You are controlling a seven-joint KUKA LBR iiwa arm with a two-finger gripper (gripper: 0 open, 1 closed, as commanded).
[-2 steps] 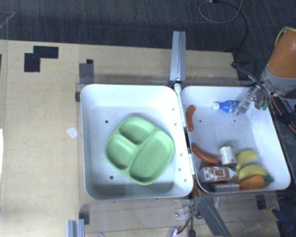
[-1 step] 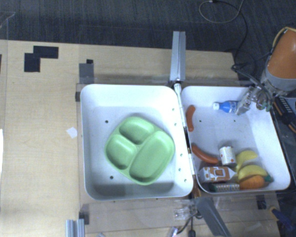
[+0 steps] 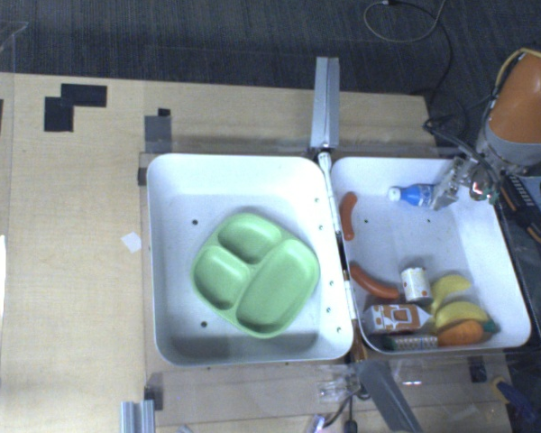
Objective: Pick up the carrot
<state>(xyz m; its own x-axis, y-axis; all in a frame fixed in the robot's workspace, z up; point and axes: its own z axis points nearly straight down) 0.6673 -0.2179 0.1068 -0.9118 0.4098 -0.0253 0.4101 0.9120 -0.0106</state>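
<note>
At the near rim of the right bin (image 3: 514,282) lies a small carton (image 3: 398,317) with a brown and white label; its writing is too small to read. Just below it a dark flat thing (image 3: 406,341) lies against the wall, hard to make out. The carrot (image 3: 460,333) sits in the near right corner, at about 5 o'clock in this bin, touching the lower of two bananas (image 3: 458,303) at its 12 o'clock. A small white can (image 3: 416,283) stands beside the bananas at their 9 o'clock; its label is not readable. One sausage (image 3: 374,281) touches the can's left side, and another sausage (image 3: 347,216) lies farther back along the left wall.

The left bin (image 3: 176,242) holds a green tray (image 3: 257,273) with three compartments.

At the far side of the right bin, at about 1 o'clock, the gripper (image 3: 451,190) is beside a blue and white bottle (image 3: 411,194), which lies on its side. I cannot tell how far the gripper is open, or if it grips the bottle. The arm is cut off by the right edge. The carrot is well apart from the gripper, at its 6 o'clock.
</note>
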